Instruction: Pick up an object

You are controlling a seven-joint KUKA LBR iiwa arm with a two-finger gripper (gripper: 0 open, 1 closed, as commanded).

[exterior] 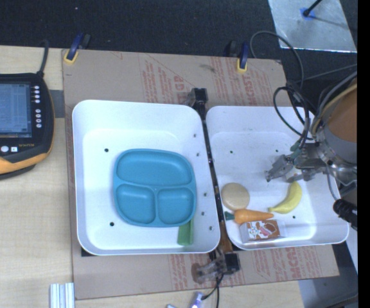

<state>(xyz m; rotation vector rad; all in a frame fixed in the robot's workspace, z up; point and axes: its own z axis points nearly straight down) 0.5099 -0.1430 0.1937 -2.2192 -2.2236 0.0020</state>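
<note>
yellow banana (288, 199) lies in the right bin (249, 124), near its front right corner. gripper (294, 165) hangs just above and behind it, fingers spread, nothing between them, so no grasp yet. judged step: lining up over the banana, the nearest pick. a round beige piece (236, 196), a carrot (254, 215) and a small carton (260, 230) crowd the bin's front, close to the banana's left tip; they could get nudged on descent. left bin (88, 172) holds a blue divided plate (154, 186) with a green item (185, 234) at its front edge, well apart. a tablet-style pendant (8, 124) sits left on the bench.
</note>
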